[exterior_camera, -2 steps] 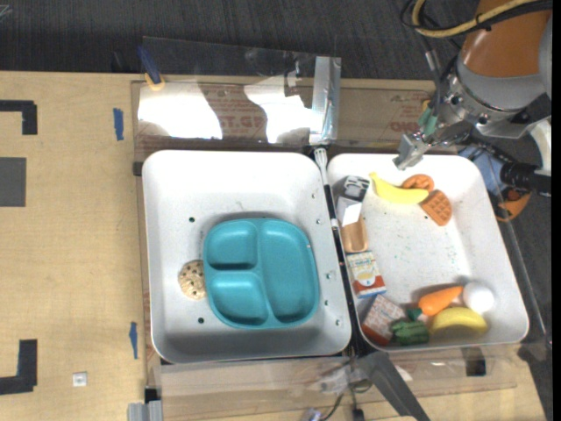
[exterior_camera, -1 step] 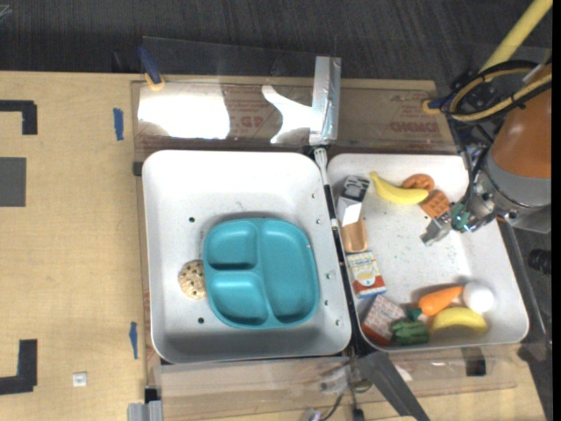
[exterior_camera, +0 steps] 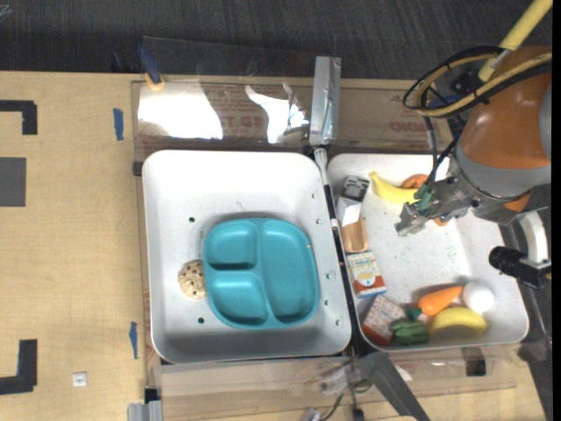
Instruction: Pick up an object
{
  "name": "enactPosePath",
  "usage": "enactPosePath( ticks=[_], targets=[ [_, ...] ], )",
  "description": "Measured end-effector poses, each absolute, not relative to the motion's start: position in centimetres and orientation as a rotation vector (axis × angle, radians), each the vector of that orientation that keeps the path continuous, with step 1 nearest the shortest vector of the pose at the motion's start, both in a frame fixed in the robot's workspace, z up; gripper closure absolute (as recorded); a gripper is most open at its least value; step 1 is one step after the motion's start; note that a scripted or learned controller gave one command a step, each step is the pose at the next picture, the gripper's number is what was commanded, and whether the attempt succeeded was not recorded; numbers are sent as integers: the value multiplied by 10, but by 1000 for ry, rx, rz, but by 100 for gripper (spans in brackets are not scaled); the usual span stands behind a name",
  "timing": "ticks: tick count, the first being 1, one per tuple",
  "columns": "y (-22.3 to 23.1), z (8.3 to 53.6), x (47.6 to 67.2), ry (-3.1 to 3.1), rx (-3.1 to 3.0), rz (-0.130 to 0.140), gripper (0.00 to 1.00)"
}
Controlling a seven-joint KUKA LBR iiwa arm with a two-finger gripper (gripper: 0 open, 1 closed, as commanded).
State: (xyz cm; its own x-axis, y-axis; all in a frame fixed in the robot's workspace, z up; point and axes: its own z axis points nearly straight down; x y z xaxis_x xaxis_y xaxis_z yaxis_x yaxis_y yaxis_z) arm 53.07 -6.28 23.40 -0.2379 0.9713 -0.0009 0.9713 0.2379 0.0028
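A banana [exterior_camera: 458, 320] lies low in the right bin [exterior_camera: 412, 257] (claw [exterior_camera: 419, 217] above, grip unclear).

The light wooden bench [exterior_camera: 70, 261] carries two shallow white bins side by side: the left bin [exterior_camera: 166, 191] toward 9 o'clock, the right bin [exterior_camera: 456, 253] toward 3 o'clock, their inner rims touching at centre.

Right bin [exterior_camera: 517, 327] centre is staying open; cartons [exterior_camera: 363, 270] are crowding its left wall, carrot [exterior_camera: 438, 299] and banana [exterior_camera: 458, 320] blocking lower-right.
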Motion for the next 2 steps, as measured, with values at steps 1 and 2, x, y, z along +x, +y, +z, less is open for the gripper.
enactPosePath(
  ticks=[1, 2],
  targets=[
    [-89, 183, 536, 2487, 1925, -4, 100],
    [-127, 88, 481, 2388, 2034, 3, 100]
  ],
)
